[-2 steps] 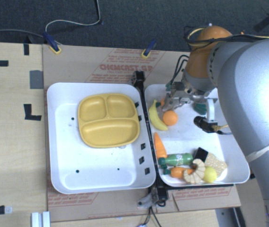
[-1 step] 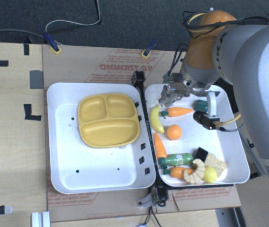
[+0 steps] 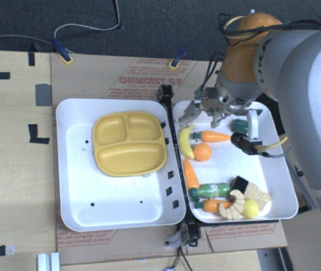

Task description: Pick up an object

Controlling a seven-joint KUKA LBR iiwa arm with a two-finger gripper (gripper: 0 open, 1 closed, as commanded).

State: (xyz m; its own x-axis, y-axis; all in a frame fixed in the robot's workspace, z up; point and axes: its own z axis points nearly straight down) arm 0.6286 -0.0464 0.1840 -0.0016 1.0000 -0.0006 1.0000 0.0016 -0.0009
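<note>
Overhead view of the desk [image 3: 19, 168] with two white bins side by side. The left bin [image 3: 76, 208] holds a yellow divided plate [image 3: 130, 143]. The right bin [image 3: 273, 191] holds the candidate objects: a banana [image 3: 185, 143] against its left wall, a small carrot [image 3: 215, 136] just beside it, an orange ball [image 3: 202, 152] below the carrot, a second carrot [image 3: 190, 174] along the left wall, and a green bottle [image 3: 212, 190] next to a crowded cluster at the bin's lower right. The end effector [image 3: 205, 110] hangs over the upper part of the right bin, above the banana and the small carrot; whether it is open or closed cannot be told from this angle, and nothing is visibly gripped. Judged risks: the banana, carrot and ball lie so close together that a descent may land on two items at once and push them apart rather than enclose one; the rounded, smooth toys may squirt out of a closing grip; and the banana's position by the bin wall may block one side of the grasp.
</note>
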